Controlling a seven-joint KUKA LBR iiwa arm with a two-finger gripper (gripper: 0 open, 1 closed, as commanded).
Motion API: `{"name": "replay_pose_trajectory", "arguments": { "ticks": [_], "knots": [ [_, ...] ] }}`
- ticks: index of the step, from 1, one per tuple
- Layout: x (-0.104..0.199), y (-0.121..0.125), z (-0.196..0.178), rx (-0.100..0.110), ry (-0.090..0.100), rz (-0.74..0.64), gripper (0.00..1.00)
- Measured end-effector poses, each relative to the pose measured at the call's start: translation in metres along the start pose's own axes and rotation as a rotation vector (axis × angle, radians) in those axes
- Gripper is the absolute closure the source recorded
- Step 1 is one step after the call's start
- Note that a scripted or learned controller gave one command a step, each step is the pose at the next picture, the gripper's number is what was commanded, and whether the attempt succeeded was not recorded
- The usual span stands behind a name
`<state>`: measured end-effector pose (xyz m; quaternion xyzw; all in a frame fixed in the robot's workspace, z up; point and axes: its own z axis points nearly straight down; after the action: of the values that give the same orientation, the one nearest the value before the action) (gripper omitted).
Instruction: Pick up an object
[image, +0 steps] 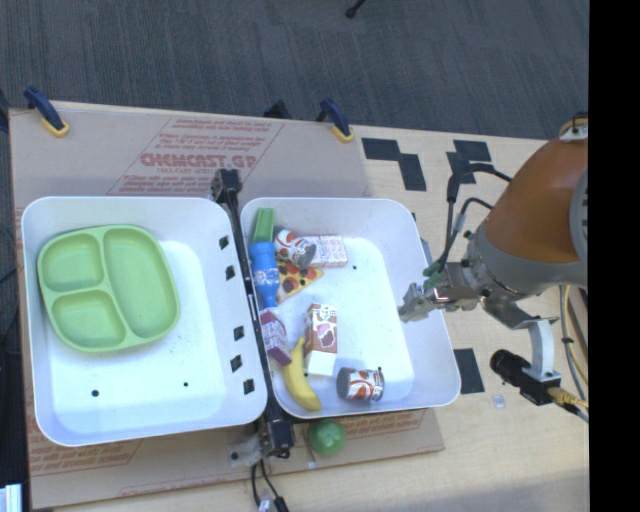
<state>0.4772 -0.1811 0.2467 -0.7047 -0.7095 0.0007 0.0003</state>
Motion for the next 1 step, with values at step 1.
{"name": "replay_pose_trajectory", "arguments": {
  "ticks": [1],
  "knots": [
    [0.0690, 0.0002, 0.0078, 0.001, 0.001, -0.002, 1.00]
  ]
}}
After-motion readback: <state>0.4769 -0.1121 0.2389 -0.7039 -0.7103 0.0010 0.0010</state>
